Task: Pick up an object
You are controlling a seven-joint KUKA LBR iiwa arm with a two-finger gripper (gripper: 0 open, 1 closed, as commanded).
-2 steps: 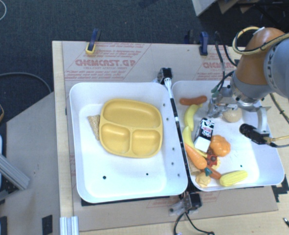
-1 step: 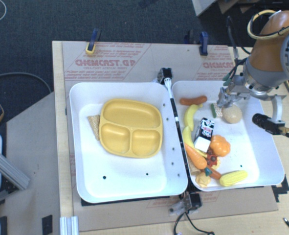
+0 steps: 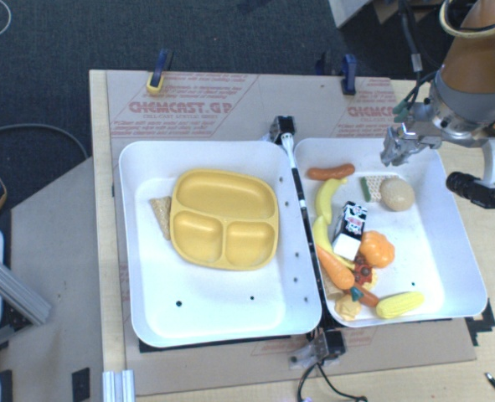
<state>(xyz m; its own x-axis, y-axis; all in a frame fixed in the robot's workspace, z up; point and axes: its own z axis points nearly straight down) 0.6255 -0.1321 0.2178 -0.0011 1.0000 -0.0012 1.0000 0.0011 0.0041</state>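
The grey arm (image 3: 469,74) comes in from the upper right, its orange band high in the corner and partly cut off by the top edge. Its wrist angles down and to the left, ending in the end effector (image 3: 395,153), which hangs over the far rim of the right bin (image 3: 461,249), just above and beside a round beige ball (image 3: 397,195). The fingertips are small, dark and blurred against the white bin wall, so whether they are spread or closed cannot be told; nothing is seen between them.

The things to pick lie in the right bin, clustered toward its left side: a red sausage (image 3: 331,172) near the far edge, a yellow banana (image 3: 322,216) curving down beside the divider, a black-and-white carton (image 3: 349,231), an orange bell pepper (image 3: 376,250), a carrot (image 3: 336,268), and an ear of corn (image 3: 399,304) near the front. A small checkered item sits half behind the ball and is hard to name, as are the small red and pale pieces between carrot and corn.

The left bin (image 3: 146,291) holds a yellow divided tray (image 3: 224,219), which covers most of a tan wedge (image 3: 161,214) peeking out at its left. Both bins rest on a printed board (image 3: 230,107) clamped to the bench.
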